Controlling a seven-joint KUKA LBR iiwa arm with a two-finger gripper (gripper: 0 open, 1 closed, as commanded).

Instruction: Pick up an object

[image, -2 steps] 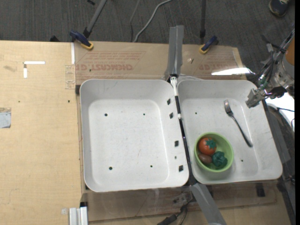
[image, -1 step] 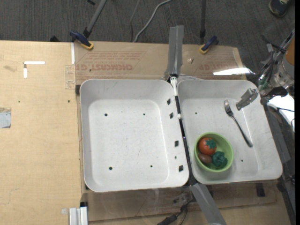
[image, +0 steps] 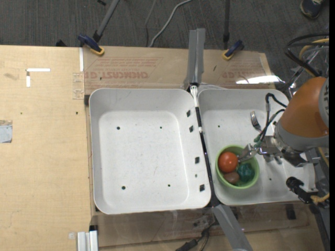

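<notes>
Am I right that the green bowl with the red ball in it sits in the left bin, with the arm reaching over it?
Not quite. The camera view shows the green bowl, with the red ball in it, in the right bin, not the left bin. The arm does reach over it.

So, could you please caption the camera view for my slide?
Gripper reaches into a green bowl holding a red ball, in the right bin.

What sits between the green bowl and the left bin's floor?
In the camera view, the two bins' adjoining rims, with small black clips along them, lie between the green bowl in the right bin and the left bin.
</notes>
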